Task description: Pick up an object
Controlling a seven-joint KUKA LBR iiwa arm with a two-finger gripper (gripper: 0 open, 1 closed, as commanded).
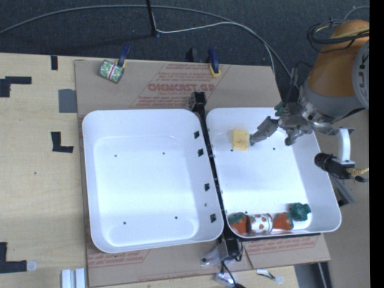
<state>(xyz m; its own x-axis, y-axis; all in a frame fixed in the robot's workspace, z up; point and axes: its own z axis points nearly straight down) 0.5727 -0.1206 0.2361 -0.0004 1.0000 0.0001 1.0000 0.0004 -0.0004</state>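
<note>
Gripper (pixel 273 134) hung over the right bin's (pixel 312 179) far end, fingers spread wide w/ nothing between them. Just left of its fingertip (pixel 255 138) sat a yellow block (pixel 240 140), almost touching but not gripped, prob. the target, lying alone in open space. Well below, toward the near wall, small objs (pixel 267 221) huddled in a row, harder to get at.

- A robotics lab: grey-and-orange arm (pixel 336 77) at the frame's right.
- Two white bins (pixel 144 221) clamped to a taped cardboard bench (pixel 36 161).
- Cables (pixel 180 23) trailing across dark carpet.
</note>
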